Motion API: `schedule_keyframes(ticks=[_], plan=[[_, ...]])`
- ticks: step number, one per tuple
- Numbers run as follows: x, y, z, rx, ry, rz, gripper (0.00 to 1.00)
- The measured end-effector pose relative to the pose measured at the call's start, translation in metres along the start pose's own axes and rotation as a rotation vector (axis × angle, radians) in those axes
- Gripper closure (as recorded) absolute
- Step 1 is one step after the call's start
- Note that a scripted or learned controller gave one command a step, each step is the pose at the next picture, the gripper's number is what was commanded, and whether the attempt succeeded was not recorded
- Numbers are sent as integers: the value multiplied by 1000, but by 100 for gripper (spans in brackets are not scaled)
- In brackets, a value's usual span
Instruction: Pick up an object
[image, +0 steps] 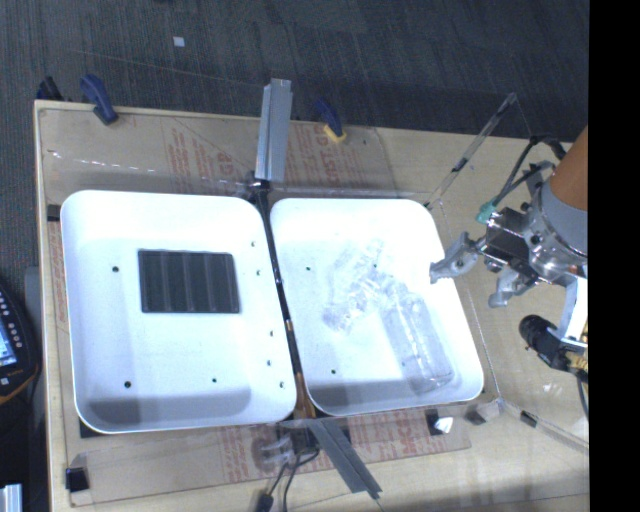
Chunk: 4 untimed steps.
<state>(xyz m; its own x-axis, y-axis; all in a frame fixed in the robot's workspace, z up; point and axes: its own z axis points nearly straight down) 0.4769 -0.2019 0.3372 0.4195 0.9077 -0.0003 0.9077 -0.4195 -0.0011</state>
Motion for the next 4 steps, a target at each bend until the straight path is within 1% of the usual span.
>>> schedule_keyframes(ticks=[1, 2, 3, 4], plan=[[1, 0, 14, 2, 0, -21, 0], [31, -13, -31, -3, 0, 149, 0], [32, -12, -41, -2, -1, 139, 100], [88, -14, -55, -2, 1, 515, 100]])
